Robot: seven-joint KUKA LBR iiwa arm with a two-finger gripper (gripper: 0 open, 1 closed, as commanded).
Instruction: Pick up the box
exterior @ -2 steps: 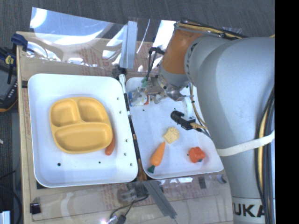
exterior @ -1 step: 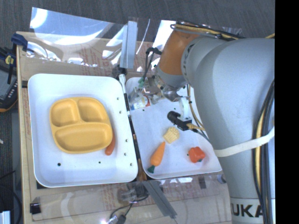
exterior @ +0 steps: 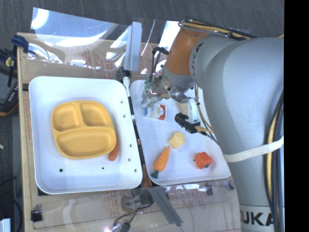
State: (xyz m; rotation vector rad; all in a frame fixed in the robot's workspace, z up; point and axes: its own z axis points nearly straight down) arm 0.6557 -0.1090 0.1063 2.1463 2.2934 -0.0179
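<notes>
Camera view: arm [exterior: 231, 81] bends down, pincer [exterior: 153, 92] above box [exterior: 155, 111].

Gripper [exterior: 152, 92] low over right bin [exterior: 186, 176], just above small box [exterior: 155, 111], carrot [exterior: 161, 159] and corn [exterior: 177, 139] nearby

Light: bright and even, from above | Glare: strong white reflections on the clear plastic sheet [exterior: 72, 37] along the bench's far edge | Shadows: soft and short, under the arm [exterior: 241, 105] onto the right bin [exterior: 186, 175] | Whites: left bin [exterior: 43, 168] nearly washed out | Sharpness: moderate, fine detail slightly soft | Distortion: none obvious
</notes>
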